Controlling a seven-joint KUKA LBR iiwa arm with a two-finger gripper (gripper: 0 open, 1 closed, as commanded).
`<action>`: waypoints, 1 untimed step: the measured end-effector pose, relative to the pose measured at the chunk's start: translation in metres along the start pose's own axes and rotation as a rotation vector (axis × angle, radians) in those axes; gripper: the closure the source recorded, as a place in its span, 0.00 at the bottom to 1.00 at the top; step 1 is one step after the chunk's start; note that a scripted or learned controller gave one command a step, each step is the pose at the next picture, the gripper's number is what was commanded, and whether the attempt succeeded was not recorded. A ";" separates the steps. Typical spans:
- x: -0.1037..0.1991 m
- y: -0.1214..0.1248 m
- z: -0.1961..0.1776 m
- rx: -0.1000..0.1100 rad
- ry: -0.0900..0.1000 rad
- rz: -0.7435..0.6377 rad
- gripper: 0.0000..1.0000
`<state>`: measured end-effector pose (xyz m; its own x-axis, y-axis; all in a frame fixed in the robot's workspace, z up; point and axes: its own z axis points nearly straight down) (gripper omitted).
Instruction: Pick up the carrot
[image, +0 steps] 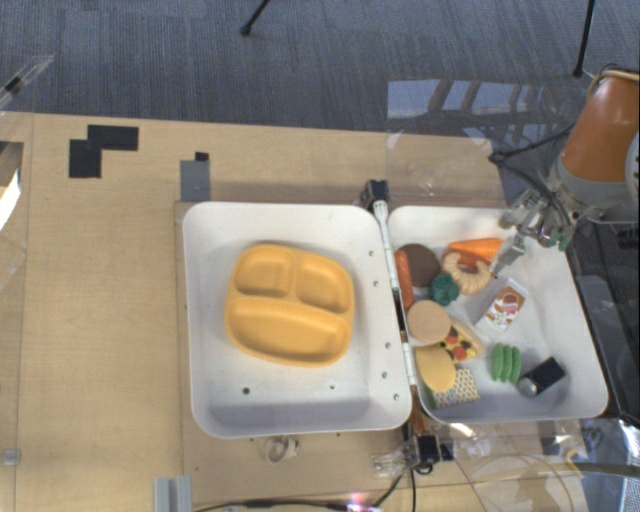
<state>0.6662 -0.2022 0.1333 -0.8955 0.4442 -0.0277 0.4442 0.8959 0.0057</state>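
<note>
While the tool (522, 238) hovers at the right bin's (590, 375) far edge, jaw state indeterminable, the tapered orange plastic carrot (475, 247) lies just beside it. Likely light, rigid, smooth; grasp across mid-length.

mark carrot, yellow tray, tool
carrot (474, 247), camera view, middle of its orange body
yellow tray (290, 303), camera view, ridge between its compartments
tool (508, 254), camera view, fingertips beside the carrot
</note>
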 end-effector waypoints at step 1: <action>0.004 0.000 0.008 0.002 0.014 -0.001 0.00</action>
<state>0.6628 -0.2008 0.1254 -0.8962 0.4434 -0.0140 0.4433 0.8963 0.0036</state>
